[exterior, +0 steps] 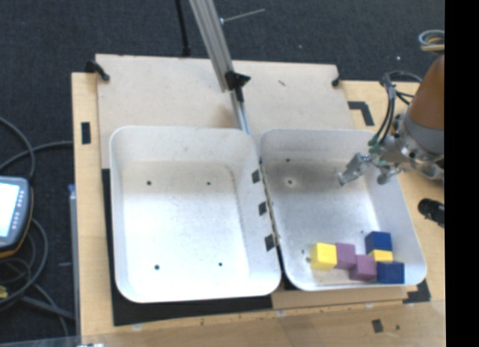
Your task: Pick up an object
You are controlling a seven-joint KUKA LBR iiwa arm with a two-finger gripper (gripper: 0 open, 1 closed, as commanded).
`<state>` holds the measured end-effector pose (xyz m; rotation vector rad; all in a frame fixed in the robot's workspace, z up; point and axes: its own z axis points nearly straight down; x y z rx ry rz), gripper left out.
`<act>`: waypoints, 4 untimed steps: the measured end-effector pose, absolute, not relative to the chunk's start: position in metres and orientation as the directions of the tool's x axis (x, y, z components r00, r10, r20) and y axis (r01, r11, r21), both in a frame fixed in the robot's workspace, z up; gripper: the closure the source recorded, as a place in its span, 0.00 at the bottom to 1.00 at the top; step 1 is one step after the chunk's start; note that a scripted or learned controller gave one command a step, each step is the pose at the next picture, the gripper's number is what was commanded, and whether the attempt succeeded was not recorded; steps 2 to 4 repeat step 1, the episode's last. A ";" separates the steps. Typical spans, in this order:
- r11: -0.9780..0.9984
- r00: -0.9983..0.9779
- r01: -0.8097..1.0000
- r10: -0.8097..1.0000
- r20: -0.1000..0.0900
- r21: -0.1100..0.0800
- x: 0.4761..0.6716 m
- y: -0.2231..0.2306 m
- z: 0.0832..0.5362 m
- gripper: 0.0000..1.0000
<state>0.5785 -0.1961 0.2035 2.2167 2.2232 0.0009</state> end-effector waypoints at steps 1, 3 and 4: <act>0.005 -0.005 1.000 1.000 -0.001 0.002 0.671 -0.215 0.164 0.00; 0.005 -0.005 1.000 1.000 -0.001 0.002 0.671 -0.215 0.164 0.00; 0.005 -0.005 1.000 1.000 -0.001 0.002 0.671 -0.215 0.164 0.00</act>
